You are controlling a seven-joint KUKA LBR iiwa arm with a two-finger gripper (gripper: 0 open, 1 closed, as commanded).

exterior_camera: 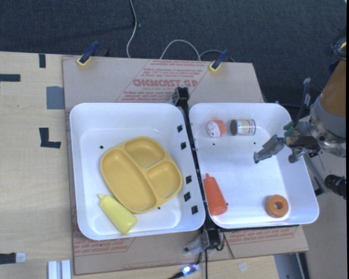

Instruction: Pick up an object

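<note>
Gripper (277, 148) over right bin's (291, 214) right edge, finger spread unclear, doughnut (276, 205) below, jar (242, 127) up-left

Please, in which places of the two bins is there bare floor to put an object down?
Right bin: bare middle, bordered by the small jar above, orange bottle left, donut below; the claw hangs at its right side. Left bin: crowded by the yellow tray and yellow bottle; only edge strips are bare.

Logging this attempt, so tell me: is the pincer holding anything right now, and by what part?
Nothing is held. The pincer hangs over bare floor of the right white bin, apart from the brown ring-shaped doughnut toy.
</note>
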